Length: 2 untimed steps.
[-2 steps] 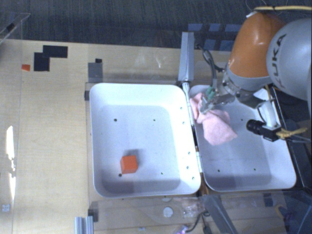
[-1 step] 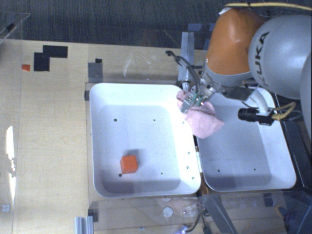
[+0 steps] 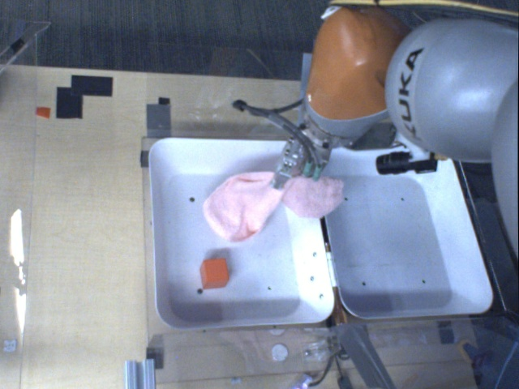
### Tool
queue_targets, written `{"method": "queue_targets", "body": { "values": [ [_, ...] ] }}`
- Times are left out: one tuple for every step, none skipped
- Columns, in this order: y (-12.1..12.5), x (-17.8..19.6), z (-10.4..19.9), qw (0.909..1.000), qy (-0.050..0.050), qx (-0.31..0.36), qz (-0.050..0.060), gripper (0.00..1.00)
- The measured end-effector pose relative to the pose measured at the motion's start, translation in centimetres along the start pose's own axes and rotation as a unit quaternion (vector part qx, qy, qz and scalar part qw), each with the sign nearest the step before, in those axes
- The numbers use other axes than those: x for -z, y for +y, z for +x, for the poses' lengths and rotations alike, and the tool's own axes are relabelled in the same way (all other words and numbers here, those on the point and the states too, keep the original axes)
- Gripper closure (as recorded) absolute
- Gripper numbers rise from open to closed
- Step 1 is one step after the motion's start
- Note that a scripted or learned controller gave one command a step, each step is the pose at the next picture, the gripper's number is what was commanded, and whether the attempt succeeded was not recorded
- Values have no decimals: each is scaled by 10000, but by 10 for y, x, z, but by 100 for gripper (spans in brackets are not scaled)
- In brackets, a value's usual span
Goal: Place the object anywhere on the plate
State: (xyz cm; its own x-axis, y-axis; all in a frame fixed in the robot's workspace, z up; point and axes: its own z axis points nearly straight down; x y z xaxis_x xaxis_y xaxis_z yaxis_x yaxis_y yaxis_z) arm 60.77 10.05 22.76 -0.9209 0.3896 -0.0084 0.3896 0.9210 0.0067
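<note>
A small orange block lies in the left bin near its front left corner. A pink plate-like shape rests in the middle of that bin. A second pink piece lies to its right, over the wall between the two bins. My gripper hangs at the spot where the two pink pieces meet, far from the orange block, which lies down and to its left. Whether the gripper touches the pink material is unclear.
The right bin stands beside the left one, with the arm's grey and orange body above its back edge. Black blocks and a small orange marker lie on the bench at the far left.
</note>
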Motion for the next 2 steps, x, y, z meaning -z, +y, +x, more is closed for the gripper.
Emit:
{"method": "queue_targets", "body": {
  "values": [
    [32,-2,29,9801,4,1983,-7,100],
    [32,-1,29,9802,1,1981,-8,0]
  ]
}}
